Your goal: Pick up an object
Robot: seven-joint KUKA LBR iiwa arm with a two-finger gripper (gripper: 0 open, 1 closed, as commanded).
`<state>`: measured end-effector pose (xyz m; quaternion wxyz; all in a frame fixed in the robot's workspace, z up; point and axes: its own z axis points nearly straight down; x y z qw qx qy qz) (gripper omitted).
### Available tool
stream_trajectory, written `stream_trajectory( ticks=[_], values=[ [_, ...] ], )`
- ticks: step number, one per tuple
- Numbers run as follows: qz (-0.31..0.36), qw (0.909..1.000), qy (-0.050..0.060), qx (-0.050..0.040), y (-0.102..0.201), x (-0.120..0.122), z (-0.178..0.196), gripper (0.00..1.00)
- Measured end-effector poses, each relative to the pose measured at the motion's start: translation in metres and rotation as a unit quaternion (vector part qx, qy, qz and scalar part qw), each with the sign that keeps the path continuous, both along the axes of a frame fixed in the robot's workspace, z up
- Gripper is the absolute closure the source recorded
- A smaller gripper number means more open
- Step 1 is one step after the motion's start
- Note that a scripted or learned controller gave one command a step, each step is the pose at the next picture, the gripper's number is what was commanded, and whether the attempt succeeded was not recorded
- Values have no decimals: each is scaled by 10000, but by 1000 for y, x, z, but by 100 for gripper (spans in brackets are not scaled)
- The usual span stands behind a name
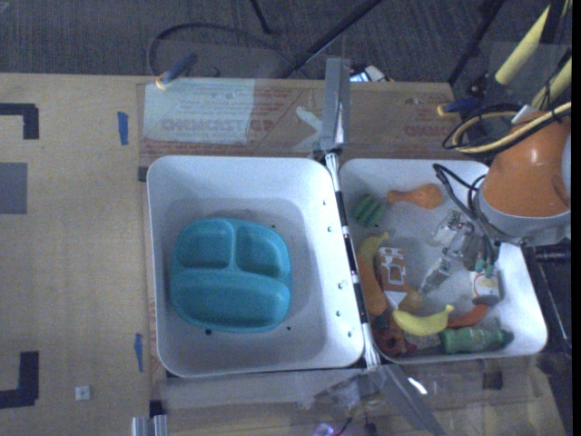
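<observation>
The right bin (534,309) holds several toy foods. A yellow banana (422,320) and a green bottle (474,340) lie along its near edge. A small white and orange carton (392,268) sits at the middle left, beside a long orange piece (368,284). At the far side lie a green ridged piece (368,210) and an orange drumstick (416,195). My gripper (442,266) hangs low over the middle of this bin, just right of the carton and above the banana. A small can (487,286) lies to its right.
The left bin (156,243) holds a blue divided plate (231,273). A metal divider (345,243) separates the two bins. The arm's orange band (531,180) and black cables (458,184) overhang the right bin's far right corner.
</observation>
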<state>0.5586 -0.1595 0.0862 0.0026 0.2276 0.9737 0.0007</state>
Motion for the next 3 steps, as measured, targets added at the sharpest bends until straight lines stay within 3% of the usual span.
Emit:
stream_trajectory(
  ticks=[1, 2, 3],
  values=[
    [-707, 9975, -5, -6, -64, 59, 33, 0],
    [-707, 9975, -4, -5, -64, 59, 33, 0],
    [-652, 9979, 5, 1, -33, -2, -1, 0]
  ],
)
